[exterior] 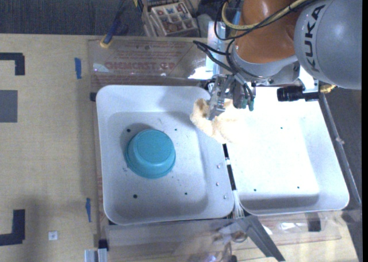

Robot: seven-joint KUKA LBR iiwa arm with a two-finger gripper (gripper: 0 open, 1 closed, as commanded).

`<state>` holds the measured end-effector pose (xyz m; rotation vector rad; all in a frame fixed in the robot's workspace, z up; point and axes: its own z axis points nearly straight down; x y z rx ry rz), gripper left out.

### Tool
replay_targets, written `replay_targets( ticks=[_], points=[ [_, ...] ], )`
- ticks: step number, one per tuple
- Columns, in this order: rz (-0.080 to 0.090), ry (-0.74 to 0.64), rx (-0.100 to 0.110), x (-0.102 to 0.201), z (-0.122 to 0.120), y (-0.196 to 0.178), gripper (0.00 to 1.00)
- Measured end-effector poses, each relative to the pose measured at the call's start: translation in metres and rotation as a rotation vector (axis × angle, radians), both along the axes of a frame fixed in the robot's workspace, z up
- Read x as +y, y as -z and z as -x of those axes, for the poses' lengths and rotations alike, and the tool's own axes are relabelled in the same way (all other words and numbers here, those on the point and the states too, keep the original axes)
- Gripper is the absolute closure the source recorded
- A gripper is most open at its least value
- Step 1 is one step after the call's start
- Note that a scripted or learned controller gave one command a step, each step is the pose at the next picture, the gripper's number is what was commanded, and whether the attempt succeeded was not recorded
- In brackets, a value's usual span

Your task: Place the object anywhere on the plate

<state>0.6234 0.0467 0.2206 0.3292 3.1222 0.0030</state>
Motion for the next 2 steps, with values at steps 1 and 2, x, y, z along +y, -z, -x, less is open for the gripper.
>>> replay_targets(
  ticks=[1, 2],
  points=[
    [0.0, -0.207, -0.004, 0.053, 0.012, -0.012, 1.0],
    [0.0, -0.211, 0.001, 0.102, 0.029, -0.009, 1.0]
  ],
)
